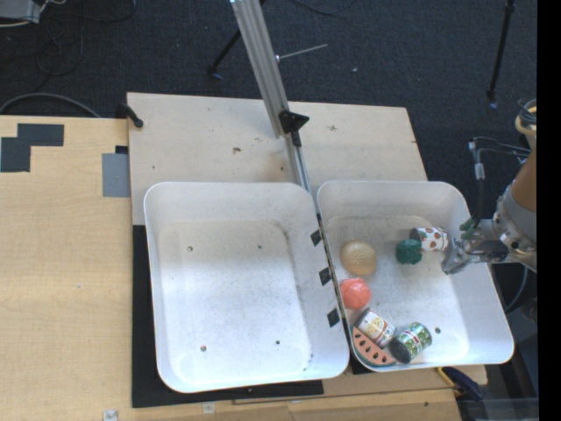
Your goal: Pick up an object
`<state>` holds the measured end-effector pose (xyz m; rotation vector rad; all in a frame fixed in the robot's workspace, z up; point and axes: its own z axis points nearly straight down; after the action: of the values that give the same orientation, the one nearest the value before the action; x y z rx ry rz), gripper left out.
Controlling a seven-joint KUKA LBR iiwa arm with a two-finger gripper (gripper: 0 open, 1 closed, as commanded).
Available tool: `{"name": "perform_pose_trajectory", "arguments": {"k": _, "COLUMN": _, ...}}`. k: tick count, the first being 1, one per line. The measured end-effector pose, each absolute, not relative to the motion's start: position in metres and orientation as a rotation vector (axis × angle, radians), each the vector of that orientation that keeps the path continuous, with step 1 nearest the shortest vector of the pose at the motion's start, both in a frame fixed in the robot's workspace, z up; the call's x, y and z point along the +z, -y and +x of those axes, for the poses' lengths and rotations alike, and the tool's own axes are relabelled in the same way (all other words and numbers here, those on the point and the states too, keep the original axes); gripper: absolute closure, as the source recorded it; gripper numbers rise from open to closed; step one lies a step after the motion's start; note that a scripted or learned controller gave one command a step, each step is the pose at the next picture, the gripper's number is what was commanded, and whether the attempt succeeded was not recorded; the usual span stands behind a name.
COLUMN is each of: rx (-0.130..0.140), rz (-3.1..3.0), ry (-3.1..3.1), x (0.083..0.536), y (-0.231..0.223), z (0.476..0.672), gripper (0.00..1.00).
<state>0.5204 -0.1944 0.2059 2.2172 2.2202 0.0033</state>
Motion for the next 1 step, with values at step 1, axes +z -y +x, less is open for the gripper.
{"name": "perform_pose_trajectory", "arguments": {"k": 1, "rx": 0.002, "rz": 2.217, "ry": -2.223, "x": 0.2497, "y": 0.1893, "z": 0.5207, "gripper": 1.0}}
